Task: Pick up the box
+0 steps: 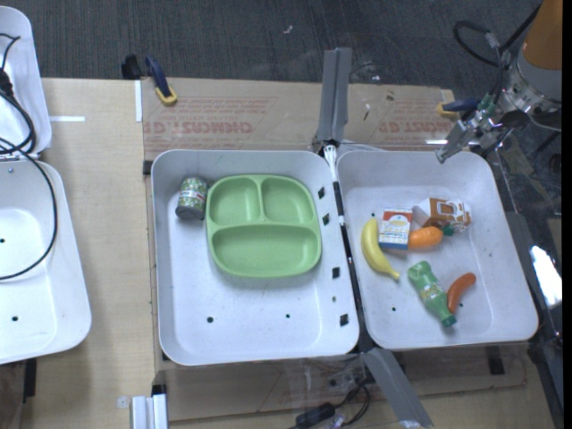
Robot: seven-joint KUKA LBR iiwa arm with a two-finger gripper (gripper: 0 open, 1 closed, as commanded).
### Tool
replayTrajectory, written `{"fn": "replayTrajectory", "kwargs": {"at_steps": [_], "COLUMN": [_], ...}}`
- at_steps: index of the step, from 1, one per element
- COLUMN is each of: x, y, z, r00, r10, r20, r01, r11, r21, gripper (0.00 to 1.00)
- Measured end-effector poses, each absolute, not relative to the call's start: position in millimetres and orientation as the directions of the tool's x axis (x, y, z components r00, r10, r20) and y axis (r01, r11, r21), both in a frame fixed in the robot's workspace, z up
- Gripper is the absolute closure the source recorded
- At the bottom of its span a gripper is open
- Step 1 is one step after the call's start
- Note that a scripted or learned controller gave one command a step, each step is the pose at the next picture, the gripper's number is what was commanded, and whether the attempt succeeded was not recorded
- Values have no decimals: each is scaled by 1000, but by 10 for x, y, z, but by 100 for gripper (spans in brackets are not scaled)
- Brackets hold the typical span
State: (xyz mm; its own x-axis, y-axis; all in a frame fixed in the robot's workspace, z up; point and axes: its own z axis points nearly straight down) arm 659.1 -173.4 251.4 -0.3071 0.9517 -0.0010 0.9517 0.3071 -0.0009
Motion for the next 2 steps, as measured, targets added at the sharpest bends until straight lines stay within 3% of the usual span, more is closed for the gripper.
{"fn": "replayTrajectory", "kwargs": {"at_steps": [1,2], "x": [6593,6222], "y": [-1355,-1002], "z": [948,921], "r00": [-230,-440], "r10": [973,898], "r20": [-2,0], "r01": [973,898], "r11": [230,440], "r21": [1,0], "gripper": [0,0]}}
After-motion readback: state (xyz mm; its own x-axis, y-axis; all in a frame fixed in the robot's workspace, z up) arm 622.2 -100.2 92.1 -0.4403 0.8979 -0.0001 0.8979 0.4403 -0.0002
